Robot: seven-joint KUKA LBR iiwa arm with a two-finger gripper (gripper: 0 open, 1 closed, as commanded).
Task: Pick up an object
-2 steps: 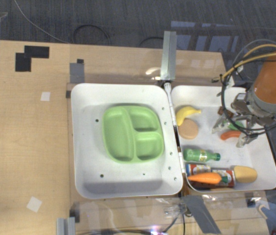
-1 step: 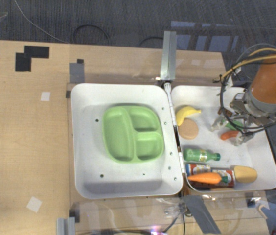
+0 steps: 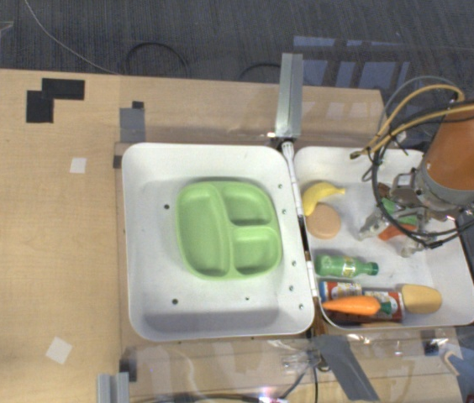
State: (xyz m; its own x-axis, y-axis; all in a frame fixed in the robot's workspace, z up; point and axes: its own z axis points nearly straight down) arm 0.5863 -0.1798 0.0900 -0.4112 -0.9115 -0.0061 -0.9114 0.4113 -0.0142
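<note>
reaches in from the right edge, grey arm (image 3: 472, 154) with an orange band above the wrist, pointing steeply downward. trails looped yellow and black cables (image 3: 405, 112) up over the wrist. ends in the gripper (image 3: 401, 225), low and dark, its lower end blurred among wires and brackets.

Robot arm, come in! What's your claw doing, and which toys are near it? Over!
Gripper low over right bin, fingers unclear. Nothing seen held. Banana, green bottle, carrot lie nearby.
</note>
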